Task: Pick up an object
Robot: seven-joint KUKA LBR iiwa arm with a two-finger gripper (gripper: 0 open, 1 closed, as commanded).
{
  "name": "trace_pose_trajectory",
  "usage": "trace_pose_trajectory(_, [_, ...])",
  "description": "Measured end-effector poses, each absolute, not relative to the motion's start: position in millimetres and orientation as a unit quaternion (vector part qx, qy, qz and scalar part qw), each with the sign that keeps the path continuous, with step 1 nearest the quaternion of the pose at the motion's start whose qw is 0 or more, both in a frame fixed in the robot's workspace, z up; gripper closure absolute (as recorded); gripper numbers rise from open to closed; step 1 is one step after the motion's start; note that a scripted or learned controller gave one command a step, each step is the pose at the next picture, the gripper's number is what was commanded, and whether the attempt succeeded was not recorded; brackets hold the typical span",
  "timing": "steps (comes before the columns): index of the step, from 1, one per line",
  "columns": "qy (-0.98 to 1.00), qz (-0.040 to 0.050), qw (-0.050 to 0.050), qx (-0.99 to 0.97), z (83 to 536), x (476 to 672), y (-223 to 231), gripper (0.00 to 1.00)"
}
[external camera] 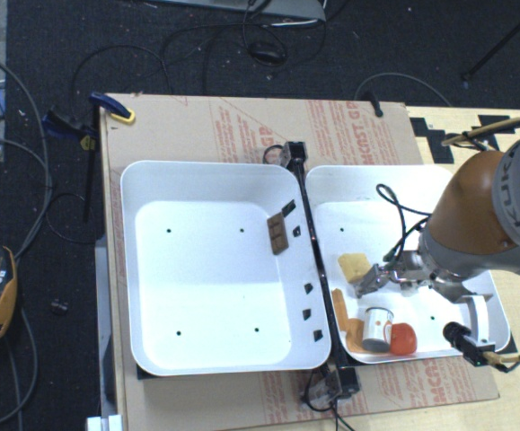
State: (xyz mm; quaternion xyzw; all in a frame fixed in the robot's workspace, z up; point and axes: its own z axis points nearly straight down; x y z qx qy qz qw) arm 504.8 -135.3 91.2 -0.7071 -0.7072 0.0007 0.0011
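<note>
There is one camera, fixed above the bench [206, 124]. It looks down at a slant, so the far edge of the bench lies toward the top of the picture and the near edge toward the bottom. It stands far enough to take in both bins whole: the left bin [143, 241] sits near the centre, and the right bin [331, 187] is beside it. Dark floor [44, 52] with cables shows at the top and left. The arm [484, 223] enters from the right side.
</note>
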Motion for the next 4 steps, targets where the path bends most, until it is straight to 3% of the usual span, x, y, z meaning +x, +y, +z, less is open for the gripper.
trace_pose_trajectory(1, [-0.707, 0.0000, 0.000, -0.707, 102.4, 505.4, -135.3, 1.00])
trace_pose_trajectory(3, [-0.707, -0.0010, -0.002, -0.707, 214.4, 504.8, -146.3, 1.00])
trace_pose_trajectory(4, [-0.707, -0.0007, -0.001, -0.707, 244.2, 505.2, -146.4, 1.00])
